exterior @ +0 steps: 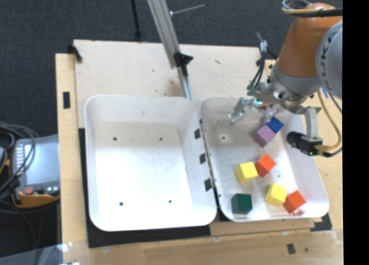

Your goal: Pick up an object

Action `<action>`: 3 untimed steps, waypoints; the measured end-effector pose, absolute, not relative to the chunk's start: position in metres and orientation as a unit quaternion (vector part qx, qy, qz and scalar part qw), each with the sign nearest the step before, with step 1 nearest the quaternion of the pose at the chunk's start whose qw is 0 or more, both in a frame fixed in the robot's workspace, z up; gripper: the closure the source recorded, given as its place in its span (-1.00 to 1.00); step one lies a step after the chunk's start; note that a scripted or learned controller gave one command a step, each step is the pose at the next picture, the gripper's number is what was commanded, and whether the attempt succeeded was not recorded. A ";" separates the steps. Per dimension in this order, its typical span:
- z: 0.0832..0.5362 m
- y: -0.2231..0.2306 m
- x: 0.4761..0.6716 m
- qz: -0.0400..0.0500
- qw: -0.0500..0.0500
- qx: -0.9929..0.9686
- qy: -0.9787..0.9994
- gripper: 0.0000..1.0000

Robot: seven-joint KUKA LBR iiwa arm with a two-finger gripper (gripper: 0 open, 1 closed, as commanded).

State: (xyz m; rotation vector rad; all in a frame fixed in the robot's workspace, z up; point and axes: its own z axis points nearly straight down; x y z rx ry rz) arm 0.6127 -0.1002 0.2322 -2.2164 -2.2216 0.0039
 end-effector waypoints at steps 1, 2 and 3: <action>0.235 -0.100 0.614 -0.001 0.000 -0.707 -0.708 -1.00; 0.186 -0.096 0.605 0.002 0.001 -0.708 -0.706 -1.00; 0.136 -0.099 0.595 0.002 0.001 -0.708 -0.706 -1.00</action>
